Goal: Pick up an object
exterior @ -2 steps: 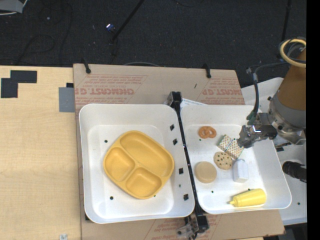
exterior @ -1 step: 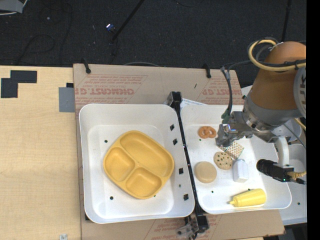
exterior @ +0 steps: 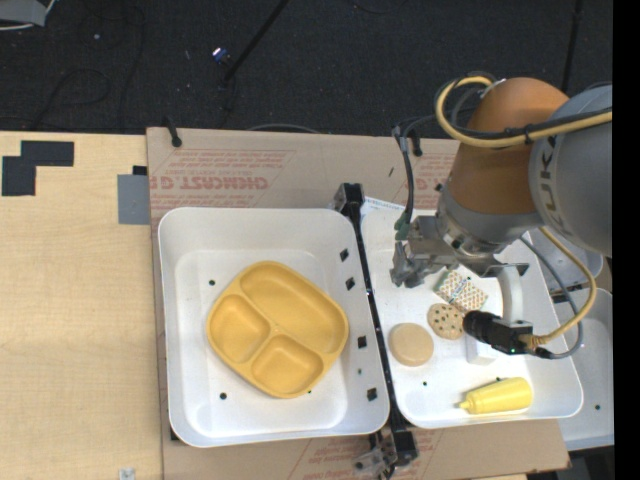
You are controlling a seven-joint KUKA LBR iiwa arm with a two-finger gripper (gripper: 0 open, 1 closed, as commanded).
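Gripper [exterior: 408, 268] low over the right bin [exterior: 432, 393], at its 10 o'clock corner.

Whether the gripper was spread or closed could not be told, and nothing showed in its grasp. Four loose things lay in that bin: one patterned packet [exterior: 462, 290] at the gripper's 4 o'clock, one speckled cookie [exterior: 445, 319] at 5 o'clock touching the packet, one tan disc [exterior: 411, 345] at 6 o'clock just beside the cookie, and one yellow bottle [exterior: 497, 396] farther out at 5 o'clock. At 8 o'clock, the left bin [exterior: 190, 268] held one yellow divided plate [exterior: 278, 328] with three compartments.
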